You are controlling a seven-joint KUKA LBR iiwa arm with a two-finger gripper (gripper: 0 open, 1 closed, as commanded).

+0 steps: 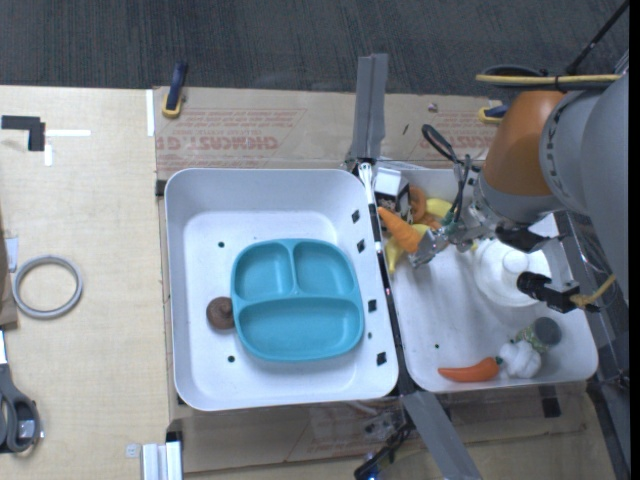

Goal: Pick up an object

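We see the gripper [432, 248] low over the right bin [455, 318], near that bin's far left corner, with the arm [560, 148] coming in from the right edge. We cannot tell how it is set, nor whether it has hold of anything: the tip is small and dark against the clutter.

The nearest candidates are heaped in that same far left corner. An orange carrot [400, 228] lies just to the left of the gripper, its long axis running slantwise from the far left toward the near right, so its end points at the tip. A yellow piece [395, 258] lies just below it against the left wall. We judge the coming move to be a short reach leftward.

A second carrot [470, 371] lies along the near edge, well apart from the gripper, beside a white lump [520, 360].

In the left bin [190, 298] a blue tray [297, 300] sits mid-floor, with a brown ball [220, 313] touching its left side.
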